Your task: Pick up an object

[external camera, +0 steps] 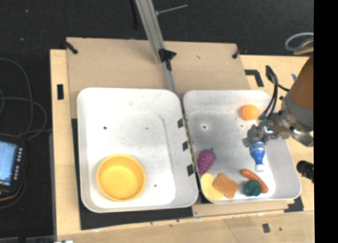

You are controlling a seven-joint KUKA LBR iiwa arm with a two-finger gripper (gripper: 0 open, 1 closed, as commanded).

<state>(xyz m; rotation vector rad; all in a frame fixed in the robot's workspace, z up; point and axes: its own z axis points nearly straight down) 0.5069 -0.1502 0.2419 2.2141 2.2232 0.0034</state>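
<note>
Jaws of the gripper [257, 139] were seen low over the right bin [222, 115] near its right edge, their spread impossible to tell, just above a blue-and-white bottle [257, 156], with an orange ball [250, 112] near the far right corner and a yellow bowl [121, 177] in the left bin's [127, 115] near left corner.

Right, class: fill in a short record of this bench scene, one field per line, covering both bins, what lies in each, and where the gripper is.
left bin: yellow bowl in near corner
right bin: orange ball, blue bottle, purple grapes, toast slice, carrot, green vegetable, yellow piece
gripper: over right bin, above the blue bottle
gripper fingers: cannot tell
arm: enters from right
</note>
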